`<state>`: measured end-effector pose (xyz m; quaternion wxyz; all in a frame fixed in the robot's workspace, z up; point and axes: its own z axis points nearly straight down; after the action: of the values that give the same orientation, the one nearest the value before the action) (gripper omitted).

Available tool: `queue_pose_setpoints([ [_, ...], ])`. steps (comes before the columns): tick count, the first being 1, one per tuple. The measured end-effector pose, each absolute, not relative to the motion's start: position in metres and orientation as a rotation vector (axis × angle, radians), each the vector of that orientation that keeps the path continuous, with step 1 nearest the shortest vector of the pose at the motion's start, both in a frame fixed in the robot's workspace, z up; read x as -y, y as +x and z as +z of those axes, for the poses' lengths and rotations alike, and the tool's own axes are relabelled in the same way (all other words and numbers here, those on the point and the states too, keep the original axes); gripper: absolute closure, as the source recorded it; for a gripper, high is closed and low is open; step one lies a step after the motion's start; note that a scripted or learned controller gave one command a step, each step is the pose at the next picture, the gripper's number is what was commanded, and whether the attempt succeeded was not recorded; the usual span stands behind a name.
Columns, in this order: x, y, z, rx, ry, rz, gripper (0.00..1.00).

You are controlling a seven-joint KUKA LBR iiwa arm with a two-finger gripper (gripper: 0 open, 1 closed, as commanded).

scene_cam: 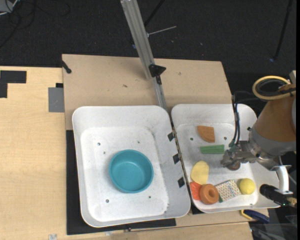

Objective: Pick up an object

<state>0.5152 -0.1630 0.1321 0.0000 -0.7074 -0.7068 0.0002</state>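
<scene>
Currently the pincer (231, 161) sits low inside the right bin (190, 115), over bare white floor. From this slanted overhead angle the pincer reads as a dark lump; whether it is apart or together I cannot tell, and nothing is visibly between its tips.

Candidate objects, relative to the pincer:
- green bar (211, 149): just beside it, on the side toward the left bin, nearest of all.
- orange wedge (206, 133): beyond the green bar, toward the far wall.
- yellow oval piece (200, 172): near, toward the divider and slightly toward the near rim.
- orange ring (208, 193) and patterned flat block (227, 189): toward the near rim.
- yellow ball (246, 186): toward the near rim, on the arm's side.

The left bin (85, 119) holds a teal bowl (131, 170), well apart from the pincer.

Judgement: step in hand is approach/descent; no grasp made yet. Next move calls for shifting over one object, likely the green bar, aligning across its narrow width, closing, then lifting clear of neighbours.
</scene>
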Motion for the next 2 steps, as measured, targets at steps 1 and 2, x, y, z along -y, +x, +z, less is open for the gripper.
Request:
queue_pose_setpoints([
  [1,0.164,0.519,0.194,2.224,-2.224,-0.004,1.0],
  [2,0.164,0.519,0.225,2.223,-2.223,-0.002,1.0],
])
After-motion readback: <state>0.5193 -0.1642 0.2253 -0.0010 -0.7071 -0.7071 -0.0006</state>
